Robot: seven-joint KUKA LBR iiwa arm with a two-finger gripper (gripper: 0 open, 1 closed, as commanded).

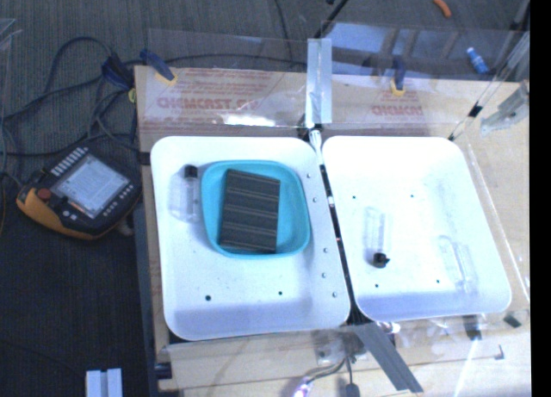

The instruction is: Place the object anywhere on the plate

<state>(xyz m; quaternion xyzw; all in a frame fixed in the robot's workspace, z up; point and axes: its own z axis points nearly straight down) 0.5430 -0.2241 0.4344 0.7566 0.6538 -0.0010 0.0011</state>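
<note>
A light blue square plate point(297, 214) lies in the left bin point(250, 309). A dark grey ribbed rectangular block point(250, 210) rests flat on the middle of the plate. Just left of the plate, touching its rim, a clear vial with a black cap point(183, 190) lies on the bin floor. In the right bin point(413, 171) a second clear vial point(374, 233) lies with its black cap toward the front.
A clear plastic piece point(456, 259) lies at the right side of the right bin. A teach pendant point(82, 190) with cables sits on the floor to the left of the bench. A transparent wall point(258, 68) stands behind the bins.
</note>
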